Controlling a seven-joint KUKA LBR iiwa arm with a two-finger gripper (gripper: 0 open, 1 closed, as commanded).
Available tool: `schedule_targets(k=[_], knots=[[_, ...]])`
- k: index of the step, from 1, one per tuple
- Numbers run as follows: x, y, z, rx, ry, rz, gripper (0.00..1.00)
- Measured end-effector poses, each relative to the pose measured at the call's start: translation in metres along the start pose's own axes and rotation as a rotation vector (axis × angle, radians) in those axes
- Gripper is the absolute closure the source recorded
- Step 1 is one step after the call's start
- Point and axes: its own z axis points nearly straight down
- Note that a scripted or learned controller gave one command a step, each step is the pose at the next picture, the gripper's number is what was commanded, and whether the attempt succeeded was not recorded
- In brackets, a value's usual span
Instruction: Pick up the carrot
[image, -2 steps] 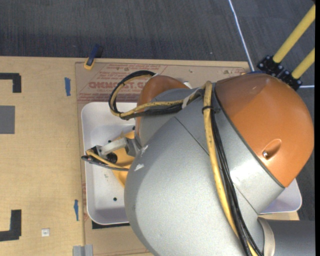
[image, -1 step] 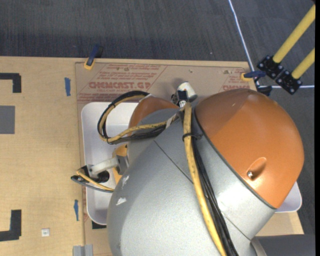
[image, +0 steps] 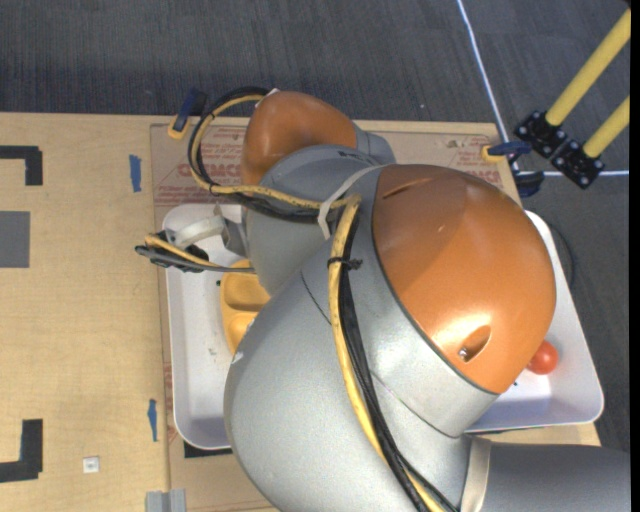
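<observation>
Arm (image: 400, 330) bulk, grey with orange shells, covers most of what you see, stretching from the lower right across both bins. Beneath it, the tabletop (image: 70, 330) is tan cardboard with black and blue tape marks. You can make out the left bin (image: 190, 370) by its white wall, with yellow-orange objects (image: 240, 305) inside by the arm's edge; whether one is the carrot you cannot tell. A small red-orange object (image: 543, 358) sits in the right bin (image: 570, 340). Whether the end effector is spread or pressed together cannot be told.
</observation>
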Motion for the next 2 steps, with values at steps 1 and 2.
schedule_targets(k=[1, 2], knots=[[-0.079, -0.018, -0.026, -0.001, -0.001, 0.007, 0.0], [-0.135, 0.007, 0.0, 0.003, 0.001, 0.004, 0.0]])
